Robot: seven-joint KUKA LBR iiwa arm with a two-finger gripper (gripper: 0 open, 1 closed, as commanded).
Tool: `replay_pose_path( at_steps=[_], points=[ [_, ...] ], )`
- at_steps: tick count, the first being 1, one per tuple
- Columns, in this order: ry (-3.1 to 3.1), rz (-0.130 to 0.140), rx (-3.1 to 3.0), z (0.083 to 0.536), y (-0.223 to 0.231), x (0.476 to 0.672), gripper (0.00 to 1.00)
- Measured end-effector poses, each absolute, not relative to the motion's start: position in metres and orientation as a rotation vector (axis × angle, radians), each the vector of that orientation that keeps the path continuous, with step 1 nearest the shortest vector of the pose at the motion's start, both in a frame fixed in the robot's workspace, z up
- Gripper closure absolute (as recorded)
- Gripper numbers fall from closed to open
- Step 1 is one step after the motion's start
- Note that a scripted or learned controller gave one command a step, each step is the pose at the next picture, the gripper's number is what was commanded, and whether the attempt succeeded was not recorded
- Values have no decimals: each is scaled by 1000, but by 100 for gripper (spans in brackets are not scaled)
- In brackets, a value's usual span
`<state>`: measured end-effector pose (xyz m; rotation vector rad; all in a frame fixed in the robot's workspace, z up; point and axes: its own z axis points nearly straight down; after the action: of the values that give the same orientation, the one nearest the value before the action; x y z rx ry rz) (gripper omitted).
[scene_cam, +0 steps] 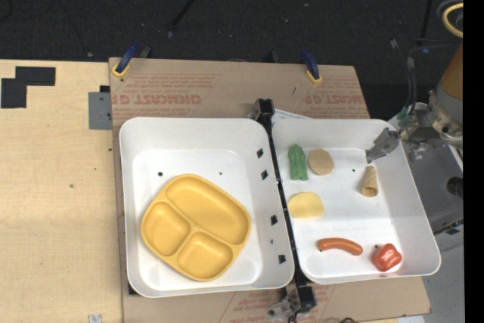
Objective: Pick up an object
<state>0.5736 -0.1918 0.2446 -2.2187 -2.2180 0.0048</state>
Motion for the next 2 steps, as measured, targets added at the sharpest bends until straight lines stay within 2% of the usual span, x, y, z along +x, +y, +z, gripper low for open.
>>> replay_pose_path(
  at_steps=[1,2],
  points=[
    [-2221,0,-2221,247,-192,575,0],
    [-2220,4,-2218,202,-189,580,0]
  ],
)
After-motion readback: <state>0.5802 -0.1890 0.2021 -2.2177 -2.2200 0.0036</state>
